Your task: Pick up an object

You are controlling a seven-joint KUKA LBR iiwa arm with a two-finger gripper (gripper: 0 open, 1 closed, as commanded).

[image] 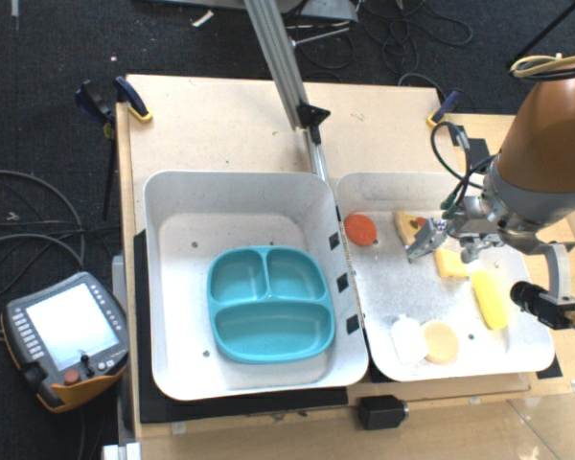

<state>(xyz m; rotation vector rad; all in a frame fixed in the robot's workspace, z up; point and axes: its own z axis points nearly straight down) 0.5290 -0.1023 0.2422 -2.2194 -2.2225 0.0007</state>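
Yellow block (451,266) is my pick; it lies in the right bin (517,357), toward its far side. From the left, I see a teal plate (268,305) in the left bin (168,257), then a red ball (361,229) and a wedge (408,225). The gripper (448,249) hangs just over the block, fingers spread and holding nothing. The block looks light, probably stiff and a bit slick, so I'd pinch its two long flat sides, keeping clear of the yellow cylinder (490,300) just right.

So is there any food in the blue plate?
No, it's empty. All three sections of the blue plate show bare blue bottoms. The orange ball and yellow banana lie in the other bin.
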